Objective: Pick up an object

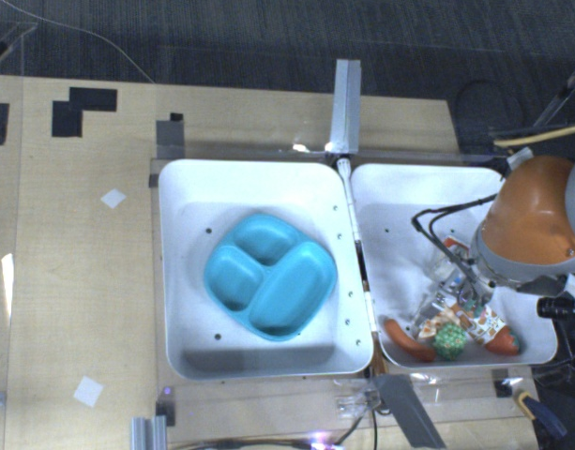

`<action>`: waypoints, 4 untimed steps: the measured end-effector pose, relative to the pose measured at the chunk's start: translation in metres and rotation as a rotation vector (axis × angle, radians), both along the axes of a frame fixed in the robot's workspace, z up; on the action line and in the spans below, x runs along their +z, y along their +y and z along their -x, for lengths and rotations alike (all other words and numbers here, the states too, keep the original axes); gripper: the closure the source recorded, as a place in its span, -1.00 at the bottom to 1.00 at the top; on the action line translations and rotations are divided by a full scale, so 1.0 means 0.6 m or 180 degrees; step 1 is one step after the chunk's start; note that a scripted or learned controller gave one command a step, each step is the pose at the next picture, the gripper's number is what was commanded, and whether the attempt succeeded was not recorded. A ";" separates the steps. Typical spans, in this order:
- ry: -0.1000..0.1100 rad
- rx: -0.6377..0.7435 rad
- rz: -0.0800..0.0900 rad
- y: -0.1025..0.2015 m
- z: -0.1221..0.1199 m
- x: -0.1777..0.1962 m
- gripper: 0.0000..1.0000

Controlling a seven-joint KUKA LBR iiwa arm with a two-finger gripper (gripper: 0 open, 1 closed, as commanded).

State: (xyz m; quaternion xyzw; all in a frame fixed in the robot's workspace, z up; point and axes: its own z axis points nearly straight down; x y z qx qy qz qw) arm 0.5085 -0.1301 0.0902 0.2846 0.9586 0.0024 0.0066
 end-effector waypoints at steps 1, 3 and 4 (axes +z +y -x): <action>0.0023 -0.1266 -0.0010 0.110 -0.008 0.159 -1.00; -0.0007 -0.1466 -0.0009 -0.001 0.001 -0.001 -1.00; -0.0019 -0.1333 -0.0005 0.021 0.027 0.000 -1.00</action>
